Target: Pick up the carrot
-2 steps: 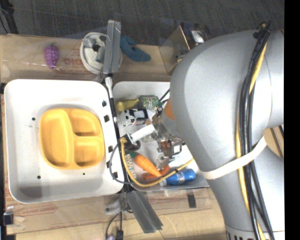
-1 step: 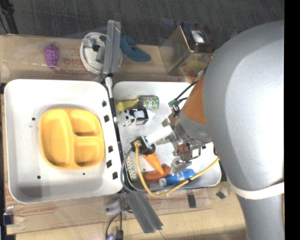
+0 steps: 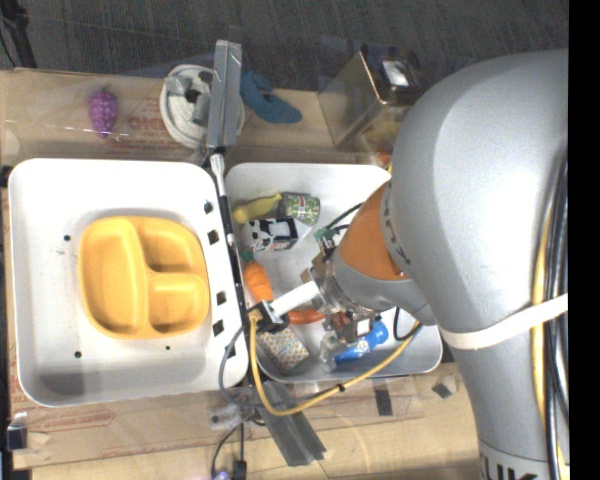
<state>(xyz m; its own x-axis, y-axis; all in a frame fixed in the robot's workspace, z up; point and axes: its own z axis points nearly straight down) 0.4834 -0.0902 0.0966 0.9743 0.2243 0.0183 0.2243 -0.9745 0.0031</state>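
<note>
A: Where is the carrot (image 3: 258, 282)?

B: In the right bin (image 3: 350, 183), on the floor against its left wall, just below a black-and-white toy (image 3: 272, 232). Nothing is gripping it.

A: And the tool (image 3: 336, 330)?

B: Low in the same bin, nearer the bottom edge, between a patterned block (image 3: 283, 348) and a blue thing (image 3: 365, 343). The arm (image 3: 480, 198) covers much of it, so I cannot tell whether it is spread or pressed together. I see nothing held in it.

A: So how far along is the task?

B: I'd judge it early. The carrot lies flat in the bin, not lifted, and the tool sits beside it to the right, near but apart. An orange-red thing (image 3: 305, 316) lies between them, close to the tool.

A: What is left?

B: All of it, I think: getting over the carrot, closing on it and raising it. The wall next to it may leave little room on that side.
</note>
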